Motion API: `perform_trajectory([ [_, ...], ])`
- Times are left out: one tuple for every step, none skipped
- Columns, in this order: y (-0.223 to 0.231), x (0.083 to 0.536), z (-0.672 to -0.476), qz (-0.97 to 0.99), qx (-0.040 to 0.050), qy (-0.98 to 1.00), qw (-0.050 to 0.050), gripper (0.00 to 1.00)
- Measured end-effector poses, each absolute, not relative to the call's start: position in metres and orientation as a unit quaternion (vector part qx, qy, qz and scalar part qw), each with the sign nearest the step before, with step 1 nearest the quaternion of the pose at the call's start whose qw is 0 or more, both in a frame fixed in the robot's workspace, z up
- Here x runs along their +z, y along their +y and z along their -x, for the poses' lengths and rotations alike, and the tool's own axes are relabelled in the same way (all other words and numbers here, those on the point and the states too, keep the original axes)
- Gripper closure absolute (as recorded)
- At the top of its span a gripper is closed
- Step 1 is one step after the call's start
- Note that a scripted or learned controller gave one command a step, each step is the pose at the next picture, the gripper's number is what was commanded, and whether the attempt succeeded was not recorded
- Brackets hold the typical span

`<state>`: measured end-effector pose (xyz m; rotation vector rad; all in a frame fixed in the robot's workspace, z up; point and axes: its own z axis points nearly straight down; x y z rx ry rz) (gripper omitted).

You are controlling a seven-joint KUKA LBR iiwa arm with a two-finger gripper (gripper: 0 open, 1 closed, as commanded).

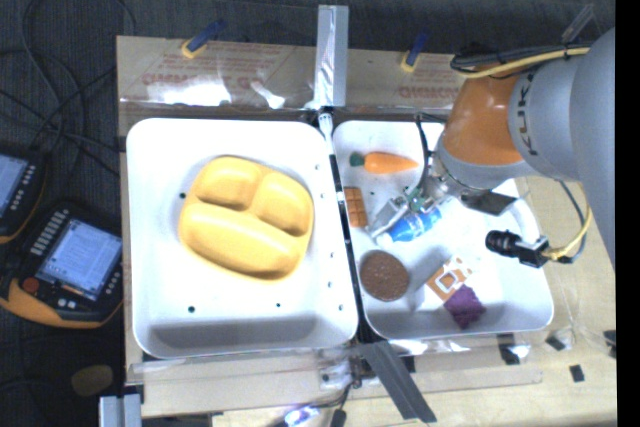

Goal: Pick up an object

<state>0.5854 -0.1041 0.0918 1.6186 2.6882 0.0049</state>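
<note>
The grey arm with its orange band reaches into the right white bin [540,315], its end effector [420,198] low over a blue-and-white crumpled packet [408,227]; whether it grips cannot be told. An orange plastic carrot [388,162] lies just behind, a brown round disc [384,275] nearer front. A yellow bread-shaped foam loaf [246,215] fills the left white bin [160,315].
</note>
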Motion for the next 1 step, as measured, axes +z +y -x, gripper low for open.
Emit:
perform_trajectory([
  [-0.1045, 0.0987, -0.5864, -0.516, 0.0022, 0.856, 0.002, 1.0],
])
